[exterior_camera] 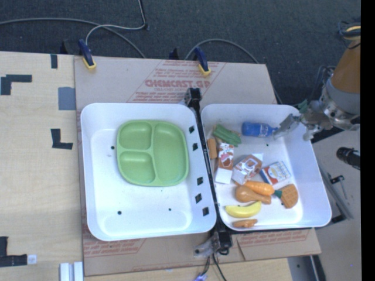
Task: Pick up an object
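Two shallow white bins are set side by side on a cardboard sheet (176, 84) clamped to the bench. In the left bin (96, 157) a green divided plate (153, 153) lies flat, toward the upper middle of the floor.

The graspable objects are gathered in the right bin (310, 180). A blue bottle (256, 129) lies on its side near the far wall. A green flat piece (227, 135) is seen at the upper left, close to the divider, with a small printed carton (224, 155) just below it. Two more printed packets (246, 167) and (277, 172) lie near the middle. Below them an orange carrot (259, 188) rests against a brownish food piece (251, 195), and an orange-and-green toy (289, 195) lies just to the right. A yellow banana (242, 209) is placed near the front wall, with a small orange item (244, 223) right beneath it.

The gripper (296, 124) is held at the bin's upper right corner, just beside the blue bottle's cap end. Its fingers are seen spread apart, one over the bin rim and one outside it, and nothing is held between them. The orange band of the arm (347, 69) is visible at the right edge.
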You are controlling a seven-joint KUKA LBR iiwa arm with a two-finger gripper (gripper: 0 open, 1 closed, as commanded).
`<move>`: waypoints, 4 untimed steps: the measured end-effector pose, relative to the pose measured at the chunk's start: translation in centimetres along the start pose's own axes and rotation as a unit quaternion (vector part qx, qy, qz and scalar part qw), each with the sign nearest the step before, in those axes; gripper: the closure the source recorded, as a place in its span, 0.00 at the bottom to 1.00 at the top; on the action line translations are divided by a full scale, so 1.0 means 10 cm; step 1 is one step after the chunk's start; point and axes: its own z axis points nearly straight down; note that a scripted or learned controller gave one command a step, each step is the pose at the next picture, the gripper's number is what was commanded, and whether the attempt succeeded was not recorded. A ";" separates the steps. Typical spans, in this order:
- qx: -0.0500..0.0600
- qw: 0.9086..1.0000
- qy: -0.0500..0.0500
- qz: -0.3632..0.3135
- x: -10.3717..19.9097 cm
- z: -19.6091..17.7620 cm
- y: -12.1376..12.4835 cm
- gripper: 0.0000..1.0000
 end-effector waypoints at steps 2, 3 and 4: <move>-0.004 1.000 -0.002 0.000 0.54 1.11 -0.22 1.00; -0.003 1.000 -0.001 0.000 0.97 1.21 -0.05 1.00; -0.007 1.000 -0.011 0.005 0.85 1.20 -0.05 0.00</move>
